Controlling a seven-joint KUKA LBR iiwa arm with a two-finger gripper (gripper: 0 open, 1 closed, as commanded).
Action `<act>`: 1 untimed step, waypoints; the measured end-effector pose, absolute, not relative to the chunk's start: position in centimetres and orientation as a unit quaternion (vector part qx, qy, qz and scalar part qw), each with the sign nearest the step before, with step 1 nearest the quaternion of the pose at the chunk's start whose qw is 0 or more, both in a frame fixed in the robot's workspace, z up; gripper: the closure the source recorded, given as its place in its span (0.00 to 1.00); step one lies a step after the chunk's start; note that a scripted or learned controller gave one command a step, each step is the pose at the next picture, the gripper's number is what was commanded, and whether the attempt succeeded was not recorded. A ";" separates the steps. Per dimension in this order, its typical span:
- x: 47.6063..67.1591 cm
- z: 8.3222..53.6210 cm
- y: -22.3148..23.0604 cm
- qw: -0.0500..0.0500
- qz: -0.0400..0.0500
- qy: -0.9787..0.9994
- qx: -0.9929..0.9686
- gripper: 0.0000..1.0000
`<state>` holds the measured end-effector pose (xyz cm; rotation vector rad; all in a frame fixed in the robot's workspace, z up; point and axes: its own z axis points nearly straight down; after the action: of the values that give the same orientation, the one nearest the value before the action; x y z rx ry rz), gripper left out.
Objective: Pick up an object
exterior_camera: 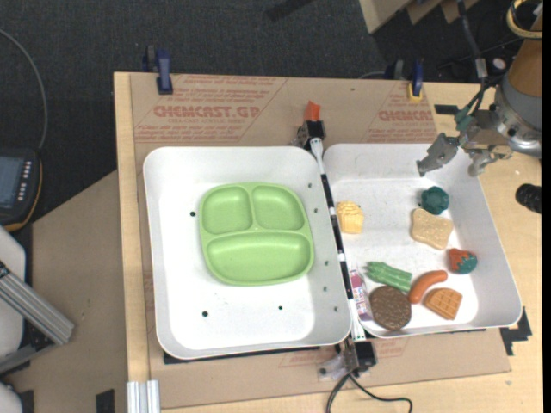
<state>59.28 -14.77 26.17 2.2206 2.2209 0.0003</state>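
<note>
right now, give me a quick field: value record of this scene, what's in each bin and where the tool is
left bin: green divided plate
right bin: dark green round item, tan slice, yellow piece, green vegetable, brown patty, orange sausage, waffle, red and green piece
tool: open, above the right bin's far edge, holding nothing
nearest item to tool: dark green round item
</note>
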 end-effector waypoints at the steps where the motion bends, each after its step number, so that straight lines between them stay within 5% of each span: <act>1: 61.3 14.7 -18.8 -0.004 -0.003 0.706 0.708 0.00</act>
<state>61.26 -18.83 14.69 2.2305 2.2235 -0.0102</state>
